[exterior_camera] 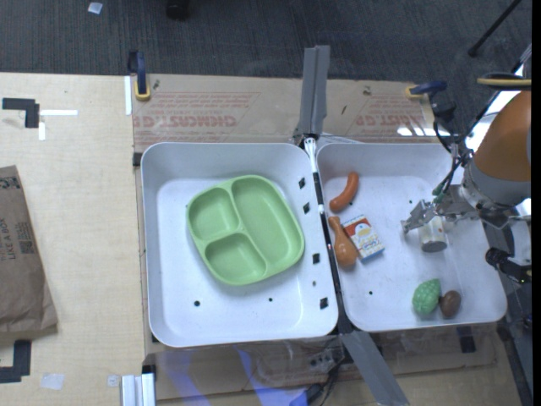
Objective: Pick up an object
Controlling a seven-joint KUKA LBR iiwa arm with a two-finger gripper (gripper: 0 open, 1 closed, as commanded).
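The right bin [397, 163] holds an orange sausage [344, 191], an orange drumstick-shaped toy [342, 241], a small white and orange carton [364, 237], a green bumpy ball [427, 296] and a brown egg-shaped thing [450, 303]. My gripper [425, 229] hangs over the right part of this bin, right of the carton and above the green ball. A small grey-white cylinder sits at its tips. I cannot tell how the gripper stands on it.
The left bin [169, 227] holds a green three-compartment plate [245, 228]. A grey divider bar [314, 91] rises between the bins at the back. A brown paper bag [21, 252] lies on the bench at far left. The orange wrist band [511, 138] sits at the right edge.
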